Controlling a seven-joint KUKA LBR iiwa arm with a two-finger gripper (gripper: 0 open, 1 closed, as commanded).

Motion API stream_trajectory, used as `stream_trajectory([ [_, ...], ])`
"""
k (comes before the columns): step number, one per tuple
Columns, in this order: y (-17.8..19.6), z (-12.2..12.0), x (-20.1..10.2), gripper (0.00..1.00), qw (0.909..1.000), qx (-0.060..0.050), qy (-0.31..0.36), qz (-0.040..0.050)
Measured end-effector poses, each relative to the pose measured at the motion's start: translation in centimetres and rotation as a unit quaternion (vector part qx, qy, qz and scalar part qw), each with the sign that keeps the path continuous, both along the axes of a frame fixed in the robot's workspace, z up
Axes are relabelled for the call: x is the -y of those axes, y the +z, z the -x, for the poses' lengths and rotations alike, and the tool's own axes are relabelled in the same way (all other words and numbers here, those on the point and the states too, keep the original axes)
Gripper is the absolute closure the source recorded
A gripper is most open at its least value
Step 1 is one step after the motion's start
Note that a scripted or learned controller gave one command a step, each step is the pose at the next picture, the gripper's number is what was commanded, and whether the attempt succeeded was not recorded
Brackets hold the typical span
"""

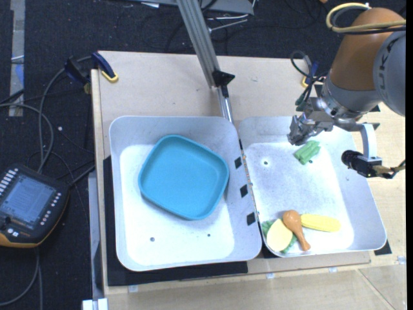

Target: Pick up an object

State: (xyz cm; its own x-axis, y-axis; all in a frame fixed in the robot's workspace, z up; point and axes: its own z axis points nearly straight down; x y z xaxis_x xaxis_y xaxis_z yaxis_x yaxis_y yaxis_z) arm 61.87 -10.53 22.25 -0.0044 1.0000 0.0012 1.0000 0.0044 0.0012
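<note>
While the gripper (299, 134) hovers by the right bin's (361, 202) far edge, its state is unclear. Just beside it lies a green piece (307, 152). Toy foods (293, 228) crowd the near edge.

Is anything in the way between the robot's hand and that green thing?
Nothing visible blocks it. The gripper hangs right above the green object at the back of the right bin. The yellow and orange toys lie far off at the bin's front.
</note>
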Motion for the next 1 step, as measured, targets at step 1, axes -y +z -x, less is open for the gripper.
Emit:
stream_trajectory([
  [1, 0.68, -0.35, -5.20, 1.00, 1.0000, 0.000, 0.000, 0.0000],
])
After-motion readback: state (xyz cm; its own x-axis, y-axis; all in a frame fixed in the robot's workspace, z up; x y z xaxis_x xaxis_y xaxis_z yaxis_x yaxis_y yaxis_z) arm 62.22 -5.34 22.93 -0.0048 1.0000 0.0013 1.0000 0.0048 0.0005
